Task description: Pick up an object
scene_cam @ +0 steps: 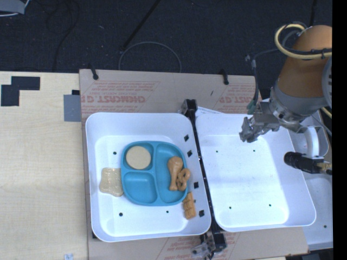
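Two white bins sit below; my pincer hangs over the right bin, its opening too indistinct to tell.

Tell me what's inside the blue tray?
The blue tray sits in the left bin. A round tan cookie lies in its top-left compartment, and a knobbly tan piece in its right one. The lower-left compartment looks bare. Whatever is underneath the tray is hidden.
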You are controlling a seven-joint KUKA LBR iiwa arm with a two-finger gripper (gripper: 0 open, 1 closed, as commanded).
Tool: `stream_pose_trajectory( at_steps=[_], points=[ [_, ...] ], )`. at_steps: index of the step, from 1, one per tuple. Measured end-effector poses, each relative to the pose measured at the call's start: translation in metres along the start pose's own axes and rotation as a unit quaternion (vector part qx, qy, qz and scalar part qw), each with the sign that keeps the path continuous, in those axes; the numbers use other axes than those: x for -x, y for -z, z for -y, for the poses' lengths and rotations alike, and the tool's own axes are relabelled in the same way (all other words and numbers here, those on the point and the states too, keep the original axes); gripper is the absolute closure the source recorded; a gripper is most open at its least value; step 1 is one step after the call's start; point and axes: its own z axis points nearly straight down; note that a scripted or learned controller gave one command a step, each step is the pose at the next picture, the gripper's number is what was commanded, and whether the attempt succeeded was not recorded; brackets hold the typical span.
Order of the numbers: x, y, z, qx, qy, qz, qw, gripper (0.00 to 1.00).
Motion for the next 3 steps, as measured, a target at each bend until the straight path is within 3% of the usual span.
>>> stream_pose_trajectory(
  at_steps=[2, 3],
  points=[
    [-0.095, 0.002, 0.033, -0.001, 0.0, 0.0, 1.0, 1.0],
    [-0.142, -0.014, 0.058, -0.001, -0.001, 0.001, 1.0, 1.0]
  ],
)
